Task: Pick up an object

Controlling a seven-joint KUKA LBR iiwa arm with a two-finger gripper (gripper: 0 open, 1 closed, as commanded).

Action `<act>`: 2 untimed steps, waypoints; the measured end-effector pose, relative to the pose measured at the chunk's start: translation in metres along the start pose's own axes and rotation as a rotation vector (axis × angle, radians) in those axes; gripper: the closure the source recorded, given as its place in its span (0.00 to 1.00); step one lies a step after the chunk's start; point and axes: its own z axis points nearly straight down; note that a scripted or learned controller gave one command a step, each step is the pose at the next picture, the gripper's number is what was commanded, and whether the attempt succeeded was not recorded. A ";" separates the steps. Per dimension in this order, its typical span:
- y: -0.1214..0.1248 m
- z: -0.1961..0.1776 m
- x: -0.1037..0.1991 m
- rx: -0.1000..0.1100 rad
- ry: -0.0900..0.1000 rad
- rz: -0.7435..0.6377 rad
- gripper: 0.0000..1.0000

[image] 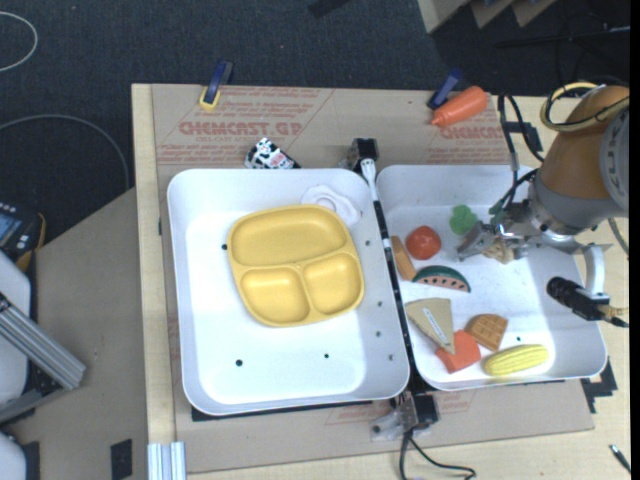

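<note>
Two-finger metal gripper (487, 240) lowered into upper part of right shallow white bin (560, 313), just right of small green toy piece (463, 218); finger state cannot be told, nothing seen between them. Same bin: round red toy tomato (424, 241), watermelon slice toy (442, 279), tan cheese wedge (432, 322), brown waffle-patterned piece (486, 329), yellow corn cob toy (516, 360). Left shallow white bin (210, 338): yellow three-compartment plastic plate (295, 265), lying flat

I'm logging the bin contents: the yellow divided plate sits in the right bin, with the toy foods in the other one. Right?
Not quite. The camera view shows the yellow divided plate in the left bin; the toy foods, such as the tomato and corn, lie in the right bin.
</note>
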 end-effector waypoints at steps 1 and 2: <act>0.001 -0.013 0.000 -0.006 -0.001 0.000 1.00; 0.006 -0.070 -0.010 -0.010 -0.004 0.001 1.00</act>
